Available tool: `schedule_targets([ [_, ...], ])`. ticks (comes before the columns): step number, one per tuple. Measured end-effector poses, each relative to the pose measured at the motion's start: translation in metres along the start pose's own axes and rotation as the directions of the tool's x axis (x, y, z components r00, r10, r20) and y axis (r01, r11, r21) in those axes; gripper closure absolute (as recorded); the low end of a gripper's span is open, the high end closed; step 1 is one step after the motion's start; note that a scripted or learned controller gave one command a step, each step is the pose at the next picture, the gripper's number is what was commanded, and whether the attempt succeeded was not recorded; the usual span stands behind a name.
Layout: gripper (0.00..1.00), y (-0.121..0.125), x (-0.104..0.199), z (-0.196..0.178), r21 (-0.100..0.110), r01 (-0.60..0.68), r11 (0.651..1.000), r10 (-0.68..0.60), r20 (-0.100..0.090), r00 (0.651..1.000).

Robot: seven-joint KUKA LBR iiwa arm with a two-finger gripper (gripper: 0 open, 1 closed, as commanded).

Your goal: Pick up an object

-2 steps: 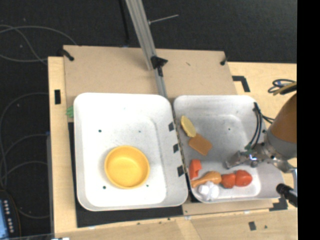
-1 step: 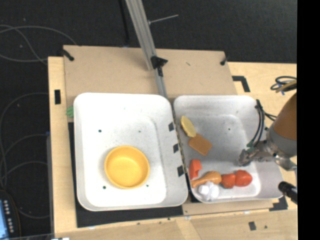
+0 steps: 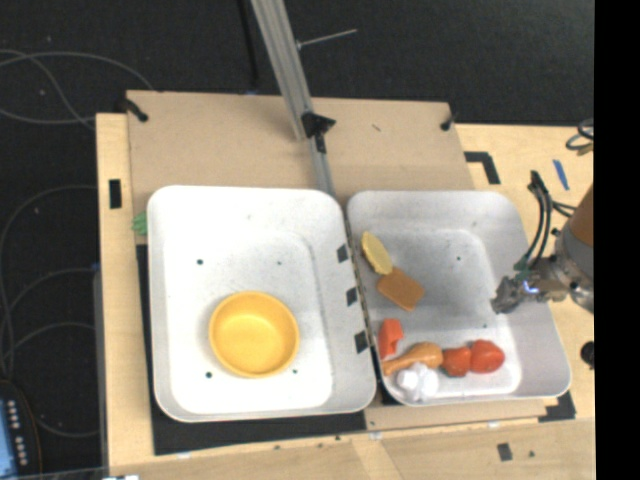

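an orange band point(image 3: 583, 218) is seen above a grey metallic wrist point(image 3: 545, 286), and dark cables point(image 3: 541, 218) are looped alongside it.

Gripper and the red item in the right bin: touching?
Apart. The camera view shows the gripper over the right bin's right side, with bare white floor between it and the red item near the front edge.

A yellow bowl point(image 3: 254, 333) sits upright, mouth up, at about 6 o'clock in the left bin point(image 3: 175, 218). In the right bin point(image 3: 480, 208), a pale yellow wedge point(image 3: 377, 254) touches a tan block point(image 3: 400, 289) toward 9 o'clock. Along 6 o'clock lie an orange piece point(image 3: 390, 334), a tan-orange, perhaps carrot-like thing point(image 3: 418, 355), a white lump point(image 3: 418, 381) and red, tomato-like pieces point(image 3: 474, 358), crowded together.
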State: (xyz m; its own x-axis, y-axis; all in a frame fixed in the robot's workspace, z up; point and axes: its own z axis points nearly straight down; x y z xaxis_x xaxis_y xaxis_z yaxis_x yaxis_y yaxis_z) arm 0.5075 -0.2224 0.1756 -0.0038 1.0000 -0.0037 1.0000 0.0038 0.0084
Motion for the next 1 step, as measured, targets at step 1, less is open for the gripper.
schedule_targets([
  [1, 1.0, 0.0024, -0.0016, -0.0431, 0.001, 0.001, 1.0, -0.001, -0.001, 1.0],
])
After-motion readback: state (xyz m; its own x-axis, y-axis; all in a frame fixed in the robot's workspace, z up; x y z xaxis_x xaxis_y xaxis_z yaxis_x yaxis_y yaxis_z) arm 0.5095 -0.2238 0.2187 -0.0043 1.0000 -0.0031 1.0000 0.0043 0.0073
